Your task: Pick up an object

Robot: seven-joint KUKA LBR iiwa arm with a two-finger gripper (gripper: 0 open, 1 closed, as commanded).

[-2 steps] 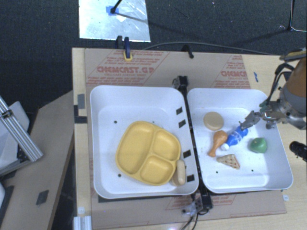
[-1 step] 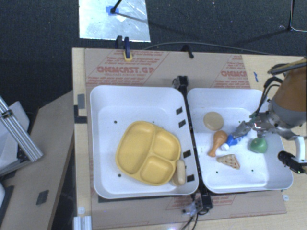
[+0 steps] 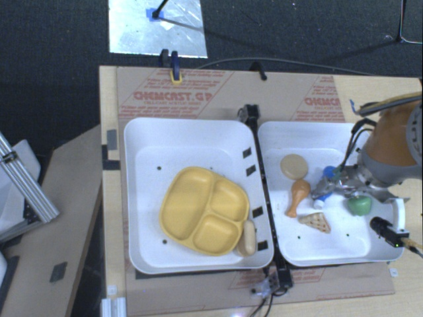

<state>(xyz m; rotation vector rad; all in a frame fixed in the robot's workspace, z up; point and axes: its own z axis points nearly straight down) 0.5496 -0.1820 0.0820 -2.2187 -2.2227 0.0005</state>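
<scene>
The end effector (image 3: 325, 191) reaches low into the right bin (image 3: 330, 136) from the right, its metal parts blurred together, so whether it is spread or pressed together cannot be told. A small blue object (image 3: 328, 173) sits just at its upper side and a green round object (image 3: 360, 205) lies just to its right, near the bin's right wall. Just left of the end effector lies an orange toy drumstick (image 3: 297, 197), with a round tan cookie-like disc (image 3: 294, 166) above it and a tan wedge like a pizza slice (image 3: 316, 222) below it. The grey arm with its orange band (image 3: 396, 137) leans over the bin's right side.

The left bin (image 3: 152, 144) holds a yellow divided plate (image 3: 205, 210), and a pale bread-roll-like object (image 3: 248, 237) rests against the plate's lower right edge. Black clips join the two bins along the middle seam.

Both bins stand on a brown cardboard sheet (image 3: 192, 91) printed with red lettering, laid on the pale wooden tabletop (image 3: 73, 197). Beyond lies dark carpet (image 3: 297, 18) with a shiny metal plate (image 3: 157, 17) on it, and an aluminium frame piece (image 3: 26, 183) stands at the left.
</scene>
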